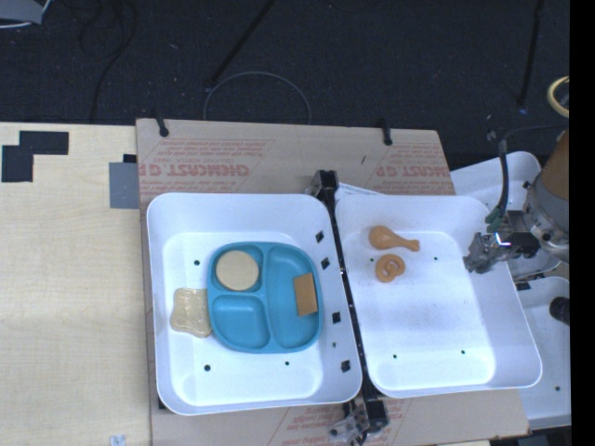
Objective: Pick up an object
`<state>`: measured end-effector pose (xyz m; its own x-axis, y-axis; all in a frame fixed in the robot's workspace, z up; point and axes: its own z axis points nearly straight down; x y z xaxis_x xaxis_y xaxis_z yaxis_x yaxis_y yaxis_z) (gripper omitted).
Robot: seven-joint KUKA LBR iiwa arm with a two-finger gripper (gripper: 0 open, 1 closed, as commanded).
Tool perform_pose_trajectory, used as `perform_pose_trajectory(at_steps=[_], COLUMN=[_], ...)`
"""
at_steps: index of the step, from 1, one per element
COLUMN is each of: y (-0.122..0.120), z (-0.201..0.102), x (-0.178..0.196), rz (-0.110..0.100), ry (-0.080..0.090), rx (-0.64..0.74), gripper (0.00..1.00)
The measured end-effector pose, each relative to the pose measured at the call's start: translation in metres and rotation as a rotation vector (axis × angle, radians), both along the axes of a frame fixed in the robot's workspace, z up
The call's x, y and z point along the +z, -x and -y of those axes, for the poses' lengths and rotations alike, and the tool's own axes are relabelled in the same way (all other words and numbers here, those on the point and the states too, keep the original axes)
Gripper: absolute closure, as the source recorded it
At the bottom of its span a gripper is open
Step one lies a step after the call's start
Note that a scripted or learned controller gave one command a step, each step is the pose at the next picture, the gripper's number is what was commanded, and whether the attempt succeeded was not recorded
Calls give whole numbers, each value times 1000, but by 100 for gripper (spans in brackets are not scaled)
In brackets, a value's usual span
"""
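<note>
— Sitting where, the gripper (481,252)?
— It is hanging by the right bin's (507,342) right edge. I cannot tell about its fingers.
— And the toys?
— The drumstick (391,240) and pretzel (390,268) are lying in that bin.

Most of the grey KUKA arm (556,189) is cut off at the right of the view, past the right-hand shallow white bin (521,342); just a tan-looking stretch and the wrist show. The small metal two-finger gripper (481,252) at that bin's right rim is too small and cluttered to tell how its fingers stand or whether anything lies between them. A yellowish ring (559,94) well above the bin is clipped by the edge. Mirrored red print on the brown cardboard sheet (279,156) behind the bin is blurred.
</note>
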<state>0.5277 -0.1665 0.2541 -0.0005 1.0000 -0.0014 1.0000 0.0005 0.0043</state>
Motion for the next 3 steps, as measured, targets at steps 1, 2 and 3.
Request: perform_pose_trajectory(at_steps=[1, 2, 3], y=[-10, -8, -13], z=[-53, -107, -154], x=[6, 2, 2], rz=[-5, -8, -8], ry=[-4, -4, -3], rx=[5, 4, 4], gripper=[100, 100, 100])
